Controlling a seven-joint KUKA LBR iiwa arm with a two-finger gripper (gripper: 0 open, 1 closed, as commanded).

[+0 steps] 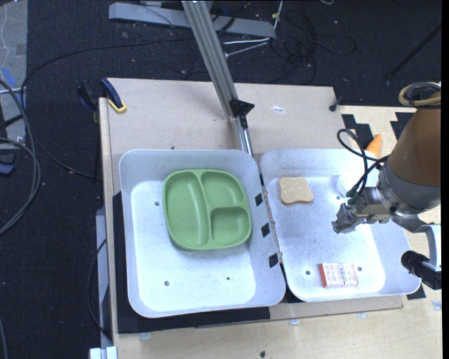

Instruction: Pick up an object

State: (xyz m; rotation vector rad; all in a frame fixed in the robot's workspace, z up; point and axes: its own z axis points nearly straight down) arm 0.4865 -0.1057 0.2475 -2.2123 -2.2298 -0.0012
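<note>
Now the grey two-finger gripper hovers over the right white bin, between the tan bread slice and small red-and-white packet, apparently choosing.

A pale wooden bench stands on a dark, speckled carpet floor. Black cables trail in loops over the carpet to the bench's left. A grey metal pole slants up from the bench's middle toward a metal frame lying on the floor beyond. A blue and yellow clamp grips the bench's far left corner. Light is even.
</note>
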